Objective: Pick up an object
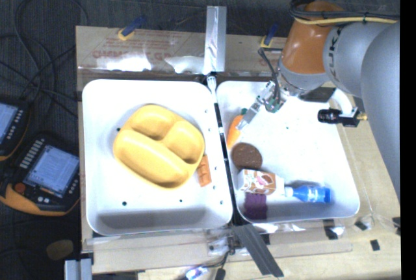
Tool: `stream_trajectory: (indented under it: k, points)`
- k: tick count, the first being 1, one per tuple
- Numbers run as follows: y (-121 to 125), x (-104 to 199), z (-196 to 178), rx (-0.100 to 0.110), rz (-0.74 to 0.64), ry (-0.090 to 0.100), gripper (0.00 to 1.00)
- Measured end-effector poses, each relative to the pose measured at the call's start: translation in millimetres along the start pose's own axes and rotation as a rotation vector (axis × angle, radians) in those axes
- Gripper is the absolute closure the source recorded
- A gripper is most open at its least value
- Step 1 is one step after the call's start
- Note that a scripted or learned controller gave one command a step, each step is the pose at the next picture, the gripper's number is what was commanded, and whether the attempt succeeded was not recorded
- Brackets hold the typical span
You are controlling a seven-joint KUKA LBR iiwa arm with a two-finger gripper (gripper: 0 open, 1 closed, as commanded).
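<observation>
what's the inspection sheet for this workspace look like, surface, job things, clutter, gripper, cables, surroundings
surface: bench with left bin and right bin, side by side.
job's things: yellow object and orange piece in left bin; carrot, brown disc, carton, blue bottle, purple item in right bin.
clutter: nothing seen.
grippers: gripper low over right bin, near the carrot.
cables: black cables on floor at left.
surroundings: handheld pendants on floor at left.

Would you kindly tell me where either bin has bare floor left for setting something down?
Right bin: bare floor right of the brown disc, above the bottle. Its lower left is crowded by carton and purple piece. Left bin: bare strip below the yellow bag.
</observation>
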State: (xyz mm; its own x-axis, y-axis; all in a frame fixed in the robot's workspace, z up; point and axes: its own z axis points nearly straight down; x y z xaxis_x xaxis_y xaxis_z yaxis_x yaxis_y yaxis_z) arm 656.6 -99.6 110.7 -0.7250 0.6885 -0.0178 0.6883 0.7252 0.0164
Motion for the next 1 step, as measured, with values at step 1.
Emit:
stream_trajectory:
  k: [1]
  points:
    - [-4.4,84.4,-75.0,0.015,-0.149,0.018,0.00]
